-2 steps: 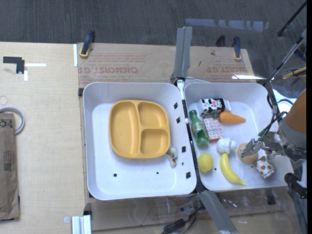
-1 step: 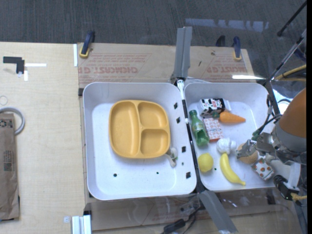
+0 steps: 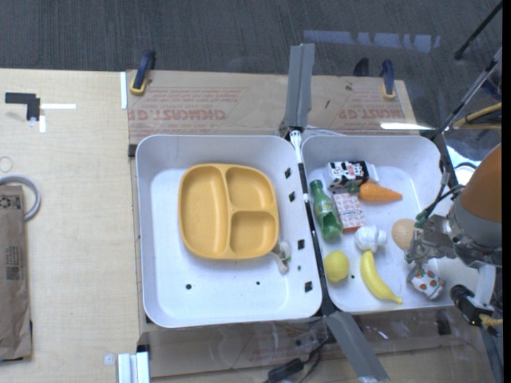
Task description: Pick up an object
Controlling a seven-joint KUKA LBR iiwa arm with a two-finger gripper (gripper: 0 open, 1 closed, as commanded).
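My end effector [image 3: 421, 250] hangs low in the right white plastic bin [image 3: 383, 148], beside the yellow banana [image 3: 377, 277]. I cannot tell its state.

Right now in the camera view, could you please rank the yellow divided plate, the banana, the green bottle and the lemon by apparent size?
1. Yellow divided plate, by far the largest.
2. Banana and green bottle: they look alike in length, so I won't rank them.
3. Lemon, smallest.

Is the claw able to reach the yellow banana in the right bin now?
Probably yes. The yellow banana lies uncovered in the right white bin, apart from the round yellow lemon, and the claw is just beside it, with nothing between them.
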